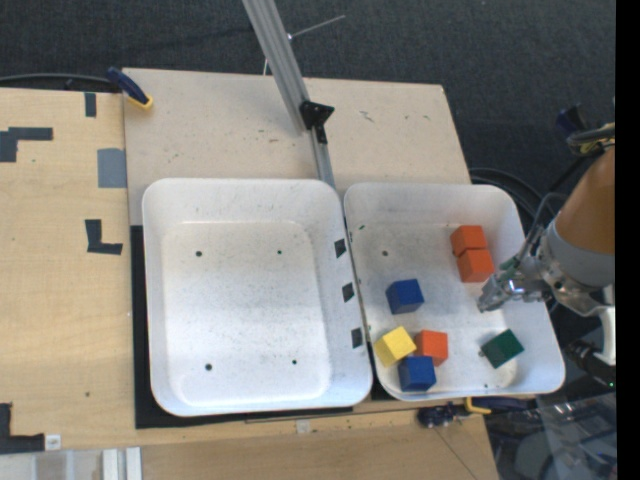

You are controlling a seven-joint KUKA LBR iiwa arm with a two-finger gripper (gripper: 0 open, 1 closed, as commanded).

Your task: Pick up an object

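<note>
Pincer (492,298) hovers between orange block (471,252) and green block (502,348); its grip state is unclear.

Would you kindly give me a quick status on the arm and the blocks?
Tool low at right bin's right side, nothing seen held. Nearest: green block, orange blocks. Blue, yellow blocks farther left.

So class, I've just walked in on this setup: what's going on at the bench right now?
A robot arm reaches in over the right bin, its end effector low near the bin's right side, between the orange block and the green block. No block sits in it. Two blue blocks, a yellow one and a small orange one lie near the bin's front.
</note>
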